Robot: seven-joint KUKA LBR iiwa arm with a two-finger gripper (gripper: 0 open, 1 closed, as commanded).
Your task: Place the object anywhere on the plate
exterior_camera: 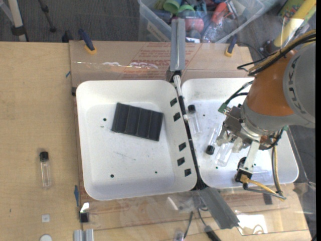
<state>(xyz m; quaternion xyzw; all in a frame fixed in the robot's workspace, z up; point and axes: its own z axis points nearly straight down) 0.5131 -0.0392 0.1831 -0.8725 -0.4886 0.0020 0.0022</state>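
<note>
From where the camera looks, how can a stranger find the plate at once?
Find the left white bin. The plate lies flat in its upper middle, a dark ribbed rectangle, slightly tilted. Nothing else there is dark and wide; the clear vials lie in the other bin.

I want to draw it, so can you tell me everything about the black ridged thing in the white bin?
The black plate is a flat, dark rectangle with raised lengthwise ridges splitting it into several strips. It looks like matte plastic or rubber. It lies flat and slightly turned on the floor of the left bin, toward the far side, with nothing resting on it.
</note>
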